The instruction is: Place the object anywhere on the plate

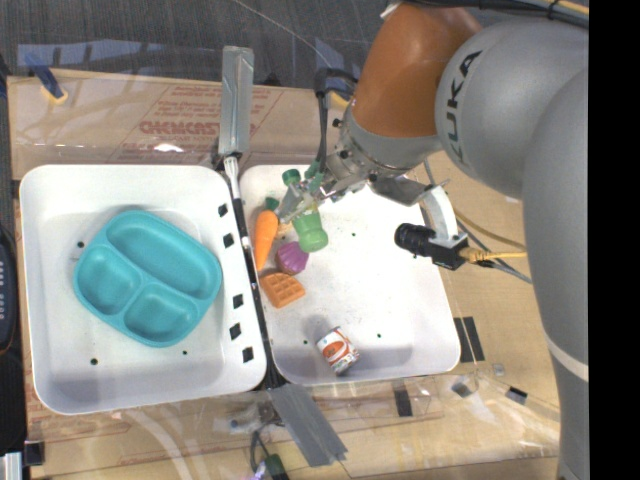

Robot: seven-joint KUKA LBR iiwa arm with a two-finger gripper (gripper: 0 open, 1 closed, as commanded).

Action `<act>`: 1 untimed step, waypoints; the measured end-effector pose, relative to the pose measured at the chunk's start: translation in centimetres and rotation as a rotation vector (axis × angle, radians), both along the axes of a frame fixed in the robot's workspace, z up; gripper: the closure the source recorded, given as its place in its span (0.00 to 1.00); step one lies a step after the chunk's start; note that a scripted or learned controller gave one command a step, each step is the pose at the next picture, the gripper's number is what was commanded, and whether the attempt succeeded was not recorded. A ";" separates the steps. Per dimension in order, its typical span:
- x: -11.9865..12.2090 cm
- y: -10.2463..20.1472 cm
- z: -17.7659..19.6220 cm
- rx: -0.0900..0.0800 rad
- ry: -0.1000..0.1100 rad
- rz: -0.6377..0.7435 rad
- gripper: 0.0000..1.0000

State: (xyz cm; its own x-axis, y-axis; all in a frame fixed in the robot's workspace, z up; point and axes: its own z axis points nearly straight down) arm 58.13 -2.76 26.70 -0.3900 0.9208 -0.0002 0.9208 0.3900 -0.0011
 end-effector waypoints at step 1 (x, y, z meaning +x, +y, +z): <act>-6.3 8.8 -3.9 0.000 0.006 -0.149 1.00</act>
